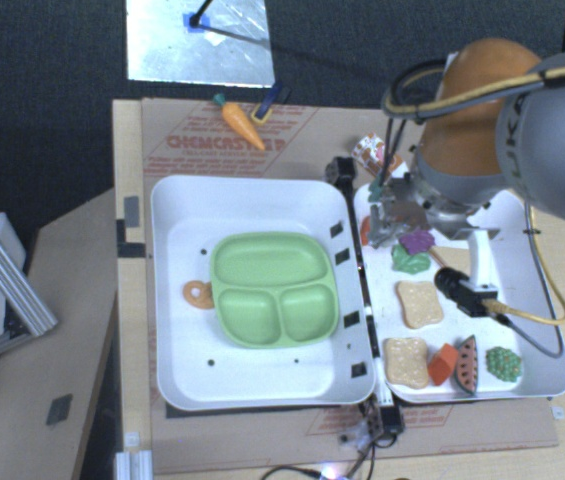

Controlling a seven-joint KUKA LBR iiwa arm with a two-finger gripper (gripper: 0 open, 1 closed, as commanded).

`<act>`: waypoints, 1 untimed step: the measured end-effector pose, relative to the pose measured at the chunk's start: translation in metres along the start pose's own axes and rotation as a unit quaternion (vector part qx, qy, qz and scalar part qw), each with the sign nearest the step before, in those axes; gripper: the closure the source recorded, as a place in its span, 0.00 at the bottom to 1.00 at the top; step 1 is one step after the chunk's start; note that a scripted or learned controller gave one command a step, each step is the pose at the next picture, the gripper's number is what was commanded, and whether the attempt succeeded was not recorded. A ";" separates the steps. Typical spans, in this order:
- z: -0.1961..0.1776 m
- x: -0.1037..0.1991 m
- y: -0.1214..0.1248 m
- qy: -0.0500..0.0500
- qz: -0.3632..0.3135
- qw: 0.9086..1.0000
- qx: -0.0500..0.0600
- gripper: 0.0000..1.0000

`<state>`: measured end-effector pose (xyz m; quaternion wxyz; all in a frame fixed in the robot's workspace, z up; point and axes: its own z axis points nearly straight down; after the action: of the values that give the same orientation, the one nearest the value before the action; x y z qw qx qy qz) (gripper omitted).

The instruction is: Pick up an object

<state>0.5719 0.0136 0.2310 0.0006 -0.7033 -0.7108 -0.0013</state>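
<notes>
My gripper (390, 226) reaches down into the far left part of the right bin (547, 363). Right beside it lie a purple toy (419, 240) and a green leafy toy (410, 262), and a small red piece (365, 230) rests by the bin's left wall. I see nothing clearly held. Nearer the front of this bin are two toast slices (420, 304) (407, 361), an orange wedge (442, 365), a watermelon slice (467, 364) and a bumpy green toy (504, 364).
The left bin (177, 268) holds a green divided plate (274, 288) and a small orange ring (198, 294). Behind the bins, a toy carrot (242, 125) and a small wrapped packet (370, 151) lie on the cardboard. The arm's bulk overhangs the right bin's back.
</notes>
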 end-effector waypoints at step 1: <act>0.010 0.045 -0.012 -0.001 0.001 1.000 0.001 1.00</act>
<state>0.5597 0.0581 0.2212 0.0005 -0.7040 -0.7102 -0.0005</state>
